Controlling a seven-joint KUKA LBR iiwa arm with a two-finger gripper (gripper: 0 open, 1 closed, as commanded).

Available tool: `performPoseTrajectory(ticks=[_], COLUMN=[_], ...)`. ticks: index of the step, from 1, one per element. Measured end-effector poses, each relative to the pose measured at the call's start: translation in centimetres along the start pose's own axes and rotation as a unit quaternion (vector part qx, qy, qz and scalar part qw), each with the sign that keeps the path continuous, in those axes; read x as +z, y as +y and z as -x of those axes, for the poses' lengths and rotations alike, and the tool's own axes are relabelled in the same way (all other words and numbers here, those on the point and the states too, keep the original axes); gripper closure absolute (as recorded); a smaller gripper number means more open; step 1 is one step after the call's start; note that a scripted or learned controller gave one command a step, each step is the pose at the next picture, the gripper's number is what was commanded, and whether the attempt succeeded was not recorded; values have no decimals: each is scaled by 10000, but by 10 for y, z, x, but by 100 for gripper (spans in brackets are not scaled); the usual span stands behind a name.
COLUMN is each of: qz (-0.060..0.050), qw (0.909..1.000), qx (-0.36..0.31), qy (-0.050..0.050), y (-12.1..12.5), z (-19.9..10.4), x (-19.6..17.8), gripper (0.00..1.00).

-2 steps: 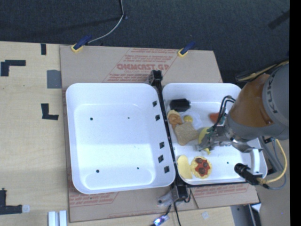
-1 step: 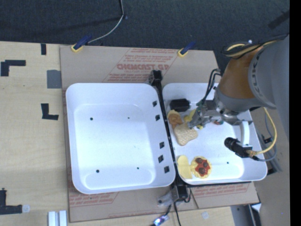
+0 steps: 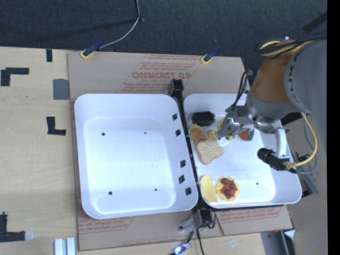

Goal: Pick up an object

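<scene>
My gripper hangs over the upper middle of the right bin, just below the orange wrist band. A small yellow piece and a bit of green lie right at its tips. A red and orange piece rests just right of it. A black block sits to its upper left. A brown roll and a slice of toast lie along the bin's left side. Near the front edge are a yellow wedge and a small pizza-like piece.
The left bin sits beside the right one, with a black divider between them. Both stand on a cardboard sheet. A black knob with cable juts over the right bin's right side.
</scene>
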State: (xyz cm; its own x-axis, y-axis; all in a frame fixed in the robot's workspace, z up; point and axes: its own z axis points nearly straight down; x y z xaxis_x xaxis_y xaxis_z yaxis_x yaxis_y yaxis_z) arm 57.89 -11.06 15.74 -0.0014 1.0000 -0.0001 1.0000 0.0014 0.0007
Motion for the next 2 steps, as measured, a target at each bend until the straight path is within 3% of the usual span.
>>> performPoseTrajectory(ticks=[1,2], qz=[-32,-1], qw=[10000,10000], qx=[7,-5], qy=[-4,0], y=[5,35], z=[11,9], x=[57,63], gripper=[100,100])
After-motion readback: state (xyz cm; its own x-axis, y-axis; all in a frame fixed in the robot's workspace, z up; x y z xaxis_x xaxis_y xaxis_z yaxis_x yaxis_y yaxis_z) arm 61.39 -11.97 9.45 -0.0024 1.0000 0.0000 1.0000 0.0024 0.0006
